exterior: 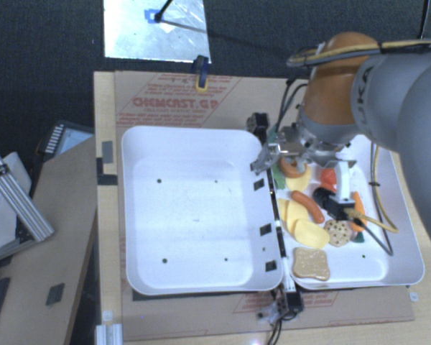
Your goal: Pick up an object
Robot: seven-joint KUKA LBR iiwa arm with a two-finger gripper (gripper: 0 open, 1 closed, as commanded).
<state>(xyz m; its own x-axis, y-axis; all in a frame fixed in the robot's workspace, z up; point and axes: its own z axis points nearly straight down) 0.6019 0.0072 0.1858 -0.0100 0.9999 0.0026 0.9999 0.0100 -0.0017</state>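
Toy food lies in a heap in the right bin (pixel 399 261). Nearest the front is a slice of toast (pixel 311 263), and behind it a speckled cookie (pixel 337 231). Yellow slices (pixel 302 221) sit beside a reddish sausage (pixel 307 203). An orange carrot (pixel 357 205) and a red piece (pixel 329 176) lie further right. An orange-brown ring (pixel 293 169) sits at the back of the heap. My gripper (pixel 286 158) hangs low over the bin's back left part, right above the ring. The wrist hides what is under it.
The left bin (pixel 194 214) stands against the right one, with black clips (pixel 267 230) along the shared rim. Both bins rest on a cardboard sheet (pixel 176 103). A shiny plate (pixel 154 19) lies beyond the bench.
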